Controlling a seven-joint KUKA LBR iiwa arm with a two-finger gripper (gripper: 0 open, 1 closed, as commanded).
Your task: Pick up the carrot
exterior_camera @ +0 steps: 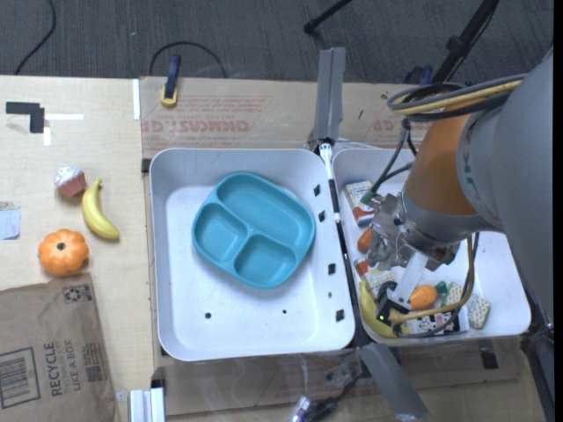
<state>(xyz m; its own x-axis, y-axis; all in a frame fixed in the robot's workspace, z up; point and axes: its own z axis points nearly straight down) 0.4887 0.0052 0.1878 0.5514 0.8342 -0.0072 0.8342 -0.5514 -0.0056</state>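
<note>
My grey two-finger gripper down in the right shallow white bin, small orange carrot lying among clutter just beside me, toward the bin's near rim, whether my jaws stand apart or together I cannot tell.

The tray lies in the left bin. The carrot lies in the right bin, toward its front (among clutter), below the arm. Left of the bins, on the bench, a cupcake sits behind a pumpkin, with a banana just right of both.
</note>
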